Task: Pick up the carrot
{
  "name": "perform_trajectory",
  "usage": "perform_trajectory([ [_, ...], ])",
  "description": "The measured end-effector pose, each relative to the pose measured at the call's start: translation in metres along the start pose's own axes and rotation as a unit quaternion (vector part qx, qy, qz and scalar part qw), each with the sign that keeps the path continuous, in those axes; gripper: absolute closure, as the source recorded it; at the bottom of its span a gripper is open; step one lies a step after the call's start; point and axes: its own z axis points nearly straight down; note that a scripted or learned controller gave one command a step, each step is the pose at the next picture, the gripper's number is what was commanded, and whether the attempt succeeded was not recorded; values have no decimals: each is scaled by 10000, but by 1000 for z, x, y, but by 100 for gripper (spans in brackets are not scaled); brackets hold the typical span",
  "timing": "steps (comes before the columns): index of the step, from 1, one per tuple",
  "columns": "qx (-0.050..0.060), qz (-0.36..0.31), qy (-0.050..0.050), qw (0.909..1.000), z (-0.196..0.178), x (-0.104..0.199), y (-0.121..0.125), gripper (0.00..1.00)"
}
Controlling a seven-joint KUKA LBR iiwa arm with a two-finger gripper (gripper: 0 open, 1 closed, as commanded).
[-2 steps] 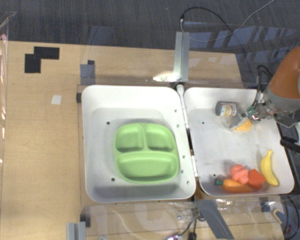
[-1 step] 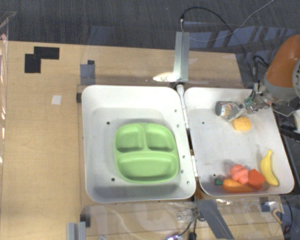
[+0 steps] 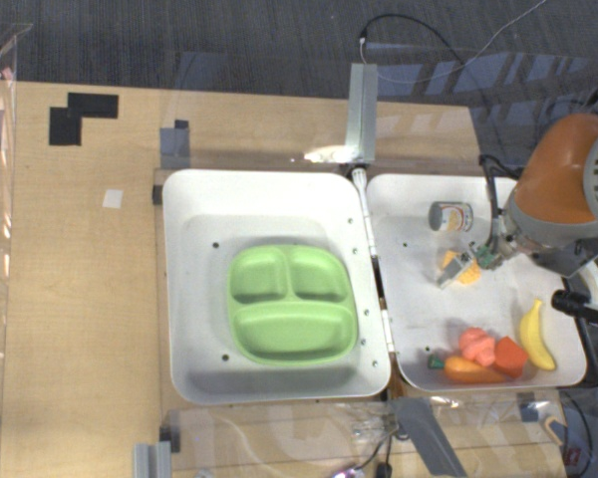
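Bins sit side by side: left white bin (image 3: 179, 287) holds a green compartment plate (image 3: 292, 302), right white bin (image 3: 409, 297) contains the two-finger gripper (image 3: 465, 267), state undeterminable, near a yellow block, and the orange carrot (image 3: 470, 369) at its front edge.

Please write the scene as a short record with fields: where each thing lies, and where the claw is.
left bin: holds a green tray with three sections
right bin: holds the food items and a can
carrot: near edge of the right bin, beside red pieces
banana: right of the carrot, by the bin's right side
can: lying at the far side
claw: low by a small yellow piece, away from the carrot
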Motion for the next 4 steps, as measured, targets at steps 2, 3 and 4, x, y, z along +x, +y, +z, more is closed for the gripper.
perform_trajectory([
  [2,-5,-792,-8,9969,0,-20,5,0],
  [3,-40,-797,-31,9968,-12,-21,8,100],
  [4,15,435,8,9991,-98,-2,61,100],
])
